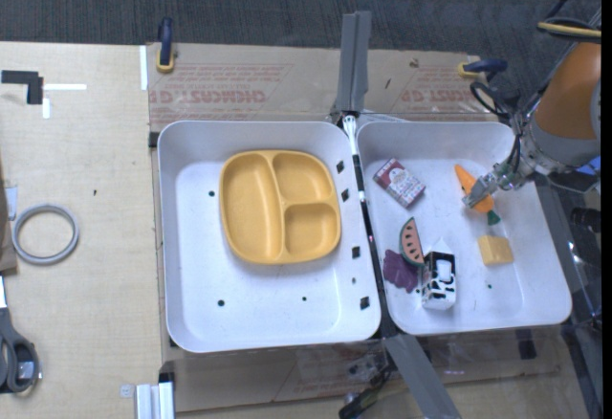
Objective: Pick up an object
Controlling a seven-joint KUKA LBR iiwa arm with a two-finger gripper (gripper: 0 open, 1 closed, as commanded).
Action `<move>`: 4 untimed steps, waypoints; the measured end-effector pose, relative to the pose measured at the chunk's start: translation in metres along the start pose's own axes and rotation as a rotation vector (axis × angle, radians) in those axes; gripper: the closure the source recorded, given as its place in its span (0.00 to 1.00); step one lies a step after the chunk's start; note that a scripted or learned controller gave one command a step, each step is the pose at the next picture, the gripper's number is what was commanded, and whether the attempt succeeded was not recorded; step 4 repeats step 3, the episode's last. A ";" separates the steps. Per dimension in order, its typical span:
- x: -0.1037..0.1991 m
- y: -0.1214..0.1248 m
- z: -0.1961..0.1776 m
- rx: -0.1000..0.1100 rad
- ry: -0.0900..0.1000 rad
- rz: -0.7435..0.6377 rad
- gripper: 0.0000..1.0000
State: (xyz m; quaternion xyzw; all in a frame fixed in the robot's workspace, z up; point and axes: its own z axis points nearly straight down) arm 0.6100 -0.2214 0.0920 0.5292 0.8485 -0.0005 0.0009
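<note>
My gripper (481,196) is low over the right bin (535,307), at its back right part. It sits right against an orange toy carrot (465,178), whose green top (493,215) pokes out just below it. In front of the gripper lies a yellow cheese block (495,250). A red and white box (399,182), a watermelon slice (411,241), a purple piece (397,270) and a black and white cup (439,279) lie to the left in the same bin. From this angle I cannot see whether anything is held.
The left bin (191,302) holds a yellow divided plate (280,206). A grey divider post (353,63) stands between the bins at the back. On the bench at the left lie a tape roll (43,233) and scissors (14,364).
</note>
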 end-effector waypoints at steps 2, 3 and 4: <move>0.073 -0.006 -0.015 0.001 0.002 -0.159 1.00; 0.076 0.063 -0.082 0.000 0.000 0.046 1.00; 0.076 0.063 -0.082 0.000 0.000 0.046 1.00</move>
